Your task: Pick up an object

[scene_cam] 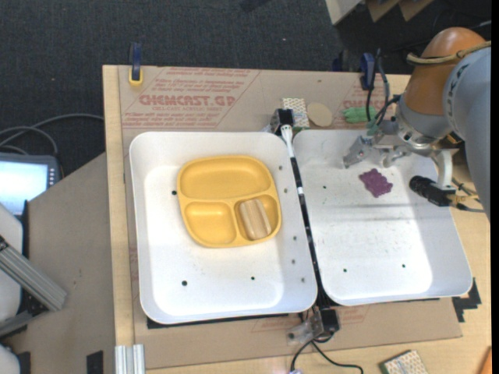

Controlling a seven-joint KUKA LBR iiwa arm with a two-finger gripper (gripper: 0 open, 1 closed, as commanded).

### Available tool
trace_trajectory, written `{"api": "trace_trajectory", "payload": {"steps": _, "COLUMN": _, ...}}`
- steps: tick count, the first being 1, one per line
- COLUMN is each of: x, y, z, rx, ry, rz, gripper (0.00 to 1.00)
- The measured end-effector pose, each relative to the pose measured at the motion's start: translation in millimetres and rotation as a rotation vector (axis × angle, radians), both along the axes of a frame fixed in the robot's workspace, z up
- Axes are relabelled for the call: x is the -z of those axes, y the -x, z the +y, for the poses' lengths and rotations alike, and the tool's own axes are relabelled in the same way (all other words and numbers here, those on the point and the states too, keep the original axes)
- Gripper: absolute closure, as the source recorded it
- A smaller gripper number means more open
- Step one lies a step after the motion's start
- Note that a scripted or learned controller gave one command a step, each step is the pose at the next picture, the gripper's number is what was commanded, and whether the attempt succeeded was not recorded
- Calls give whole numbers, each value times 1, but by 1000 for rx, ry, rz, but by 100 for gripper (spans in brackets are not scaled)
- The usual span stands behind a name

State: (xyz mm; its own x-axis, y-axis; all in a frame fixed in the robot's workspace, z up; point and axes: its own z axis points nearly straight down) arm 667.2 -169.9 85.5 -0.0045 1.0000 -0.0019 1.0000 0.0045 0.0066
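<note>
Hand [373,153] hovers low beside purple object [376,182].

Both shallow white plastic bins, the left one [156,232] and the right one [390,240], look smooth with a soft sheen. The yellow three-compartment plastic tray [222,178] is smooth, kinda satin. The tan rounded block [253,216] in it looks like matt wood. The small purple lump [376,182] looks rough and dull, maybe foam or felt. The desk [195,100] is matt brown printed cardboard. The metal pincer [376,151] is dull grey.
</note>
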Motion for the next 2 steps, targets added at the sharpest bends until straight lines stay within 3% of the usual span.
{"api": "trace_trajectory", "payload": {"steps": 1, "x": 1, "y": 67, "z": -43, "rx": 10, "ry": -3, "rz": 12, "gripper": 0}}
{"api": "trace_trajectory", "payload": {"steps": 2, "x": 0, "y": 21, "z": 30, "rx": -3, "ry": -3, "rz": 0, "gripper": 0}}
